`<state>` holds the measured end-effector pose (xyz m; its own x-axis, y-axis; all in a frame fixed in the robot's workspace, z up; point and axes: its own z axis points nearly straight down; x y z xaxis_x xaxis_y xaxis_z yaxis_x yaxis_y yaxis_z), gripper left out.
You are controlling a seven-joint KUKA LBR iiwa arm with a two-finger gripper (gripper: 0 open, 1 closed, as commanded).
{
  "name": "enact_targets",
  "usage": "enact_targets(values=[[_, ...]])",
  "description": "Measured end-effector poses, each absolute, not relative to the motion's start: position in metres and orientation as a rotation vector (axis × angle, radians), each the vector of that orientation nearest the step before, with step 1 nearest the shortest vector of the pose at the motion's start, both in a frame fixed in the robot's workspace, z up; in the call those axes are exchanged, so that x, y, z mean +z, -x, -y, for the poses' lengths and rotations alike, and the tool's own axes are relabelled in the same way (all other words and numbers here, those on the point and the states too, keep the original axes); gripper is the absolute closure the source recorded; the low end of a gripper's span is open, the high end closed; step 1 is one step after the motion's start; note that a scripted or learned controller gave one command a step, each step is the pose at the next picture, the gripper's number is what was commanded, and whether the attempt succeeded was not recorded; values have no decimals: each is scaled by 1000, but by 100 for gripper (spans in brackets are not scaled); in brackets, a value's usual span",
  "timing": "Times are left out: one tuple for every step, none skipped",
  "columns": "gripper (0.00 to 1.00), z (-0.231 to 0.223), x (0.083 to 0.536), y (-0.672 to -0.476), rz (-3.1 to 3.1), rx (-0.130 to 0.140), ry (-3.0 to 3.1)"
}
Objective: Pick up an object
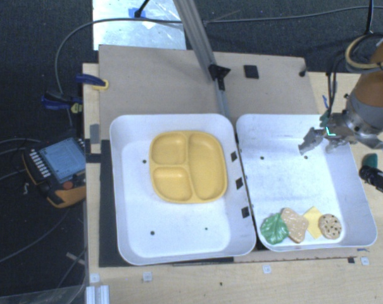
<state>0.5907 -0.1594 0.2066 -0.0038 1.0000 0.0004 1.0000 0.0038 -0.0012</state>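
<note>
Camera view shows the tool over the right bin's upper right part, fingers spread apart with nothing between them. Well below it, along that bin's near edge, lie a green leaf, a toast slice, a cheese wedge and a cookie. A yellow divided plate sits in the left bin. No readable writing appears.

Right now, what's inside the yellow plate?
Nothing shows in the yellow plate; its three sections look bare. The toy foods lie in the right bin. Whatever is under the plate is hidden.
</note>
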Motion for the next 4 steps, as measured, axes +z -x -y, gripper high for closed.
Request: enact_targets(values=[[0,159,208,-592,2227,-2,2218],[0,157,146,-586,2222,3,2218],[0,165,91,-593,2221,2,2220],[0,165,87,-594,2224,-3,2223]])
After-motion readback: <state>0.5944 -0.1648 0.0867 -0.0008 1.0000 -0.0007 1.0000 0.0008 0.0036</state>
